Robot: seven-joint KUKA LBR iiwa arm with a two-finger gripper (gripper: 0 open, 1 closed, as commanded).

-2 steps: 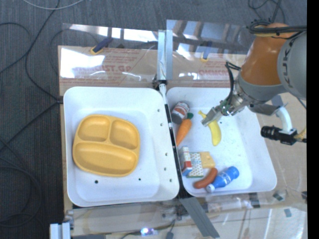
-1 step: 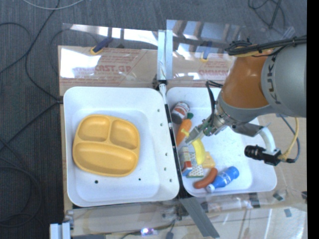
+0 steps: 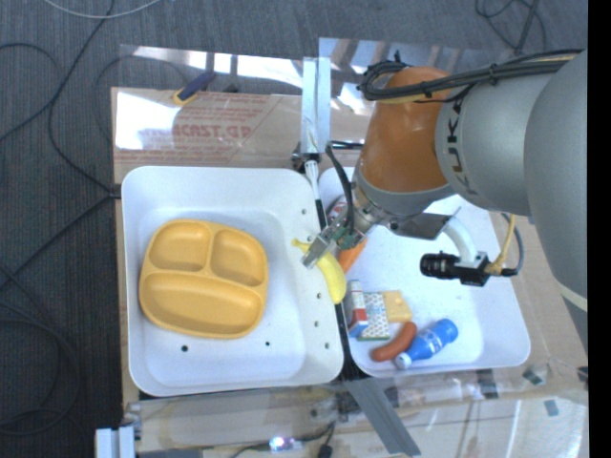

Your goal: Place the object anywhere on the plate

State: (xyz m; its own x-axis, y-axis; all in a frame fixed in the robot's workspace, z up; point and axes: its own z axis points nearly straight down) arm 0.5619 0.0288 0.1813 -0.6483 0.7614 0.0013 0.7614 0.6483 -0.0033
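Because the small yellow plastic banana point(image 3: 328, 273) lies across the wall between the two white bins, just beside the yellow three-part plate point(image 3: 202, 277), it looks light, stiff and smooth, so it may slip. The gripper point(image 3: 323, 247) sits over its upper end; whether it is open or gripping cannot be told. The middle of the fruit seems the better hold.
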